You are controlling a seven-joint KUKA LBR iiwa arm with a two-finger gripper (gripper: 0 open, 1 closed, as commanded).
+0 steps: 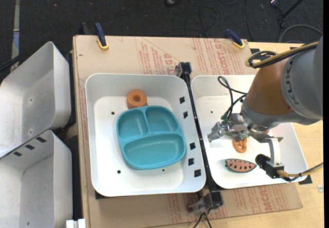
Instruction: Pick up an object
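Observation:
In the right bin (216, 91) a small orange ring-shaped piece (239, 145) lies near the middle of the floor. A brown oval piece with dark spots (240, 165) rests closer to the front wall. My gripper (230, 130) hangs low over this bin, directly behind and touching or almost touching the orange piece; whether it holds the piece cannot be made out. The grey arm with its orange band (270, 91) comes in from the right and hides the bin's right half.
The left bin (97, 134) holds a teal divided plate (150, 137) and an orange ring (136, 99) behind it. A black divider (194, 129) runs between the bins. Two spare white bins (31, 98) stand off the bench at left. Clamps (102, 37) grip the back edge.

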